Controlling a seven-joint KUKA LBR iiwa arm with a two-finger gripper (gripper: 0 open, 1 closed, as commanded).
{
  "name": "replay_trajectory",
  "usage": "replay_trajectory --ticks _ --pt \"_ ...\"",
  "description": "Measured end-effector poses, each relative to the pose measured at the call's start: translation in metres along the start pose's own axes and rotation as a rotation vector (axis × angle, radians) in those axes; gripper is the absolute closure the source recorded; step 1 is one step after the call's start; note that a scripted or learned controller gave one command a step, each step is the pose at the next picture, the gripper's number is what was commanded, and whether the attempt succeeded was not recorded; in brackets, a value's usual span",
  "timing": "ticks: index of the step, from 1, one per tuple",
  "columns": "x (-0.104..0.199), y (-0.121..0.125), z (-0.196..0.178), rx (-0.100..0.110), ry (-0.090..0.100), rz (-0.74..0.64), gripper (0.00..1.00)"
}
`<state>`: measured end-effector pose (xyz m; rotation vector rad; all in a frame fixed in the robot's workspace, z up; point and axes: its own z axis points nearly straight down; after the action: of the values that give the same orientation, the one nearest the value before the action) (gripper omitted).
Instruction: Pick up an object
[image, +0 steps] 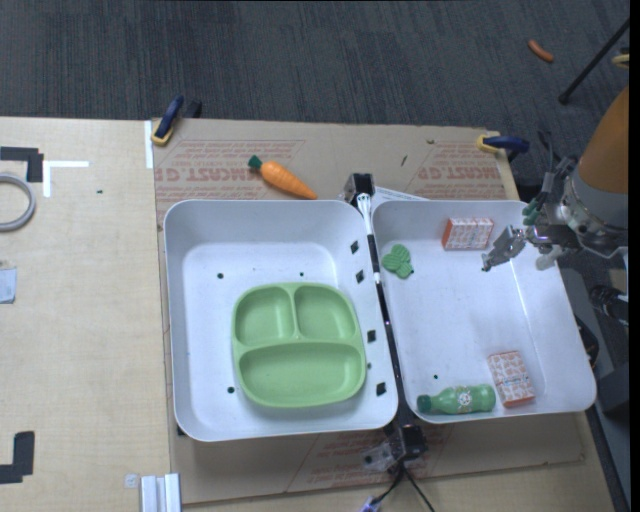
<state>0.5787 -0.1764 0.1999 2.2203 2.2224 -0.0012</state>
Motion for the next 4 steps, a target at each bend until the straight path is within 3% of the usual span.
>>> replay_trajectory --ticks 1,2,3,4 --pt "0.009 0.08 0.107 0.0 0.0 -0.141 0.0" --pt "-0.008 -0.007 0.044 0.0 0.001 -0.149 0.0" --pt "0.016 -0.101 0.088 0.0 0.001 -0.269 0.0" --pt "-0.005 -0.101 0.108 -0.001 0.001 -0.616 0.0"
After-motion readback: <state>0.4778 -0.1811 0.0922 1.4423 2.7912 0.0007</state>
